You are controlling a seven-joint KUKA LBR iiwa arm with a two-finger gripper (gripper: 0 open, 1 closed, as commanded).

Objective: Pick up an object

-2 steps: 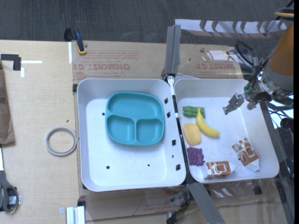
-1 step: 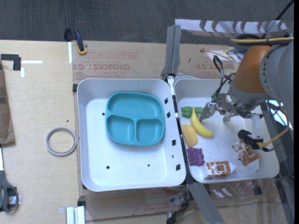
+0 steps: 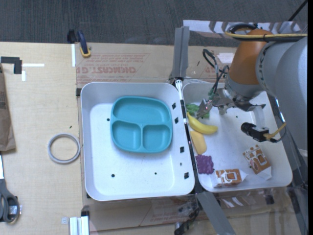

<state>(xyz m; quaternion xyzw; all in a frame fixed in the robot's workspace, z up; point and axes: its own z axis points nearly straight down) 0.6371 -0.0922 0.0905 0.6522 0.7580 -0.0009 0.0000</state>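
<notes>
Along the bottom of the frame, the right bin (image 3: 281, 177) holds a small printed carton (image 3: 228, 177) at its lower edge, a second printed packet (image 3: 257, 160) to its right, and a purple bunch of grapes (image 3: 204, 164) by the dividing wall. Higher up lie a pale yellow piece (image 3: 198, 141) and a banana (image 3: 200, 125), touching or nearly so. Above them, in the upper left part of that bin, the tool (image 3: 208, 106) hangs low over a green item (image 3: 194, 108), just beside the banana. Whether it is wide or narrow I cannot tell, and nothing can be made out in its grip. The pick looks not yet done: the tool seems placed for a grasp, with closing and lifting left. The left bin (image 3: 98, 180) carries a teal divided plate (image 3: 142, 124).
</notes>
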